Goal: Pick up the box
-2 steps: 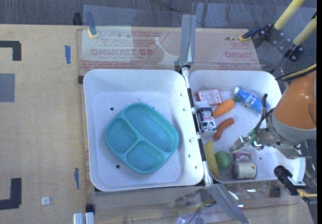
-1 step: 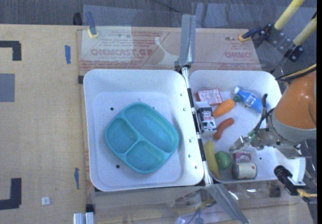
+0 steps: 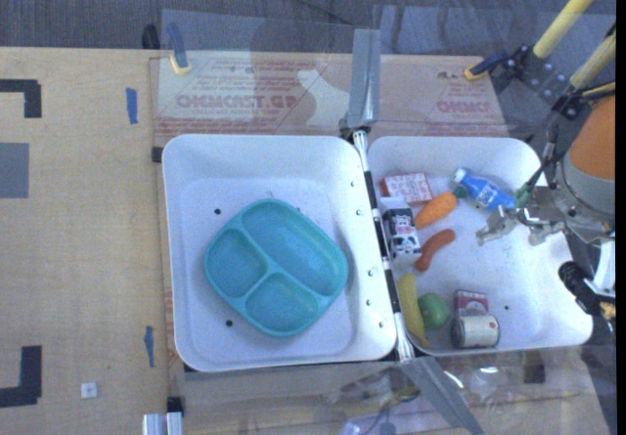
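While the small red-and-white cardboard box (image 3: 406, 187) lies flat at the 10 o'clock corner of the right white bin (image 3: 548, 326), an orange carrot (image 3: 435, 208) sits at its 4 o'clock. At 3 o'clock, past a blue-and-white bottle (image 3: 481, 190), the metal fingers (image 3: 492, 229) hang above the bin floor, spread apart with nothing between them. A teal divided plate (image 3: 277, 267) fills the left white bin (image 3: 196, 169).

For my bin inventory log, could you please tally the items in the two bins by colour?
Teal: 1, the plate
Orange: 1, the carrot
Red: 3, the box, sausage, small carton
Blue: 1, the bottle
Yellow: 1, the banana
Green: 1, the lime
Silver: 1, the can
Black and white: 1, the packet
Total: 10
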Available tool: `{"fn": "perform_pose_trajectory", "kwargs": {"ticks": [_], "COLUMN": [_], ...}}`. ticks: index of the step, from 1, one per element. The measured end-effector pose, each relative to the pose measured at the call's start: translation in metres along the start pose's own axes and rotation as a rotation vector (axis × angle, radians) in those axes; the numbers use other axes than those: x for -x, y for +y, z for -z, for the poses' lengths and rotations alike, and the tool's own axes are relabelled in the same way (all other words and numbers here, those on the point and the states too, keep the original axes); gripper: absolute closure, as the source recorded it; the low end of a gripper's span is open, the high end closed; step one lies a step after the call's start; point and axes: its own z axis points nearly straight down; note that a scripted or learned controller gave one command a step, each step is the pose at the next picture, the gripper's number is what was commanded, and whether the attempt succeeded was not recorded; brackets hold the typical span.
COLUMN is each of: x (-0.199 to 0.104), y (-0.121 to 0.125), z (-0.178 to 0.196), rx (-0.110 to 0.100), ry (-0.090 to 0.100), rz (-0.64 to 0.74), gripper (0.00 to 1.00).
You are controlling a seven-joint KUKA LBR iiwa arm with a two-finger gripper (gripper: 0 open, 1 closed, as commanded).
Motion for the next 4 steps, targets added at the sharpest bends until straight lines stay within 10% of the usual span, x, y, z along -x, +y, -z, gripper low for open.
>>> {"fn": "perform_pose_trajectory", "kwargs": {"ticks": [1,2,3,4], "x": [0.016,0.02,0.02,-0.033], "y": [-0.048,-0.046,-0.046,0.022], "z": [-0.066,-0.055,-0.055,-0.066], "rx": [0.008,0.015,0.015,0.009], "ry": [-0.001,-0.009,-0.009,-0.002], "rz": [0.321,0.315,0.315,0.015], "gripper": [0.0,1.0,0.0,0.0]}}
